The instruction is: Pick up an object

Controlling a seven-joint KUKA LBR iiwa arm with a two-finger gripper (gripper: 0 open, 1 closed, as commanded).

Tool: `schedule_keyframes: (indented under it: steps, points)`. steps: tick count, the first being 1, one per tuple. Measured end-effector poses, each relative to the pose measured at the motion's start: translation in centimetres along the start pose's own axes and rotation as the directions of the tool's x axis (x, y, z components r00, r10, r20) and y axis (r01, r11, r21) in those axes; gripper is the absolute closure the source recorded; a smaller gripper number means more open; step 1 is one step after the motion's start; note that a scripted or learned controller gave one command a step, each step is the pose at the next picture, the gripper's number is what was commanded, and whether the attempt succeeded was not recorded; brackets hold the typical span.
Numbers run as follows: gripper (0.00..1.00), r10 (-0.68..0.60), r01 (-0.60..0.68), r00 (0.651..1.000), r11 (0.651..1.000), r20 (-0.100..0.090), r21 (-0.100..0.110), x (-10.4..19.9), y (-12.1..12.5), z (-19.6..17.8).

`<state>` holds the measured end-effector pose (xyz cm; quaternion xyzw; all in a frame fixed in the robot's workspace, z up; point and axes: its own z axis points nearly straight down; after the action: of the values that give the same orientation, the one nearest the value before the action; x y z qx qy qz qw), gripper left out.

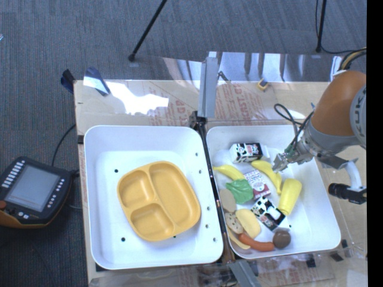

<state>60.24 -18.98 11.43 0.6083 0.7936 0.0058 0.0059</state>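
The right bin (317,220) holds a heap of toy food: a black-and-white milk carton (246,152), two bananas (267,173), a yellow block (289,195), a green leafy piece (240,190), a second cow-print carton (267,211), a carrot (257,243) and a brown round piece (281,238). My gripper (281,162) hangs at the bin's upper right part, just right of the bananas and above the yellow block. Nothing shows between its fingers.
The left bin (102,244) holds a yellow three-compartment plate (158,200). A metal post (207,94) rises between the bins at the back. A teach pendant (30,190) lies off the bench to the left. The arm's orange band (338,109) looms over the right bin's far right corner.
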Motion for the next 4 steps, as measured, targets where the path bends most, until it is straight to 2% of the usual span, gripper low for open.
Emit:
schedule_keyframes:
  steps: [1,2,3,4]
  points:
    - [1.00,-0.003,0.004,1.000,1.000,-0.001,0.010,3.4,3.0,-7.4]
    - [0.00,-0.002,0.002,1.000,1.000,-0.004,0.018,3.4,2.7,-6.9]
    - [0.00,-0.016,0.016,1.000,1.000,0.001,0.008,-0.2,2.5,2.1]
    - [1.00,-0.016,0.016,1.000,1.000,-0.001,0.005,-0.1,2.7,1.1]
